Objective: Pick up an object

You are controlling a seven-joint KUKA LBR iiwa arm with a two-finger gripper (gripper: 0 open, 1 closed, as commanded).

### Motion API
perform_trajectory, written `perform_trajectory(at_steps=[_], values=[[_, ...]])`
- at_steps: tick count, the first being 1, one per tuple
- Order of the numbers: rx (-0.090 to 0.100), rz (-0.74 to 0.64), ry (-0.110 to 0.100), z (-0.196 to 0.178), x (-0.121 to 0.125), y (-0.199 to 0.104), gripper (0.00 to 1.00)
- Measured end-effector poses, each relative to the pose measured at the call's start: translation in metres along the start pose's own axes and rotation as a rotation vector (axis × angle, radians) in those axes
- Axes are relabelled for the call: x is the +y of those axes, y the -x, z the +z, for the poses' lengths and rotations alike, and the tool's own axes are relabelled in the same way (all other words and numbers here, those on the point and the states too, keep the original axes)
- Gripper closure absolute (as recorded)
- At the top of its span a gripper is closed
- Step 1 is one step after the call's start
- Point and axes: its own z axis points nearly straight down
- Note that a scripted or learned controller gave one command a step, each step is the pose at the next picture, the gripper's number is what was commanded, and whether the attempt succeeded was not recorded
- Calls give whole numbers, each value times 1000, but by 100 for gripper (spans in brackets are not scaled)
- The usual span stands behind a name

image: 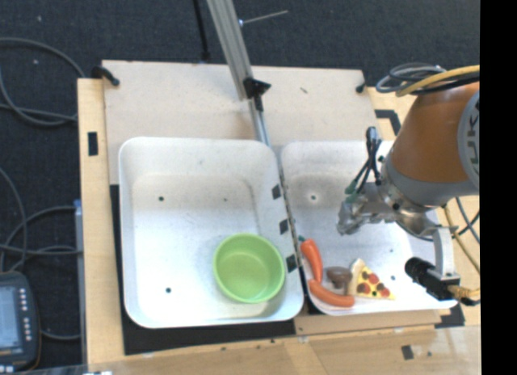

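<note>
The table is a pale wooden board standing on a dark floor. Two shallow white bins lie directly on it, side by side and touching: the left bin and the right bin. The far part of the table is bare wood.

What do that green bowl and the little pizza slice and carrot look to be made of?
The green bowl looks like matte moulded plastic: one even colour, soft sheen, thick rim. The pizza slice and carrot seem to be toy food, probably plastic or rubber, going by their flat bright colours; they are too small to tell which.
</note>
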Motion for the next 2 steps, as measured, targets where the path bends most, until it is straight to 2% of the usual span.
perform_trajectory(at_steps=[2], values=[[1,-1,-1,14,18,-113,100]])
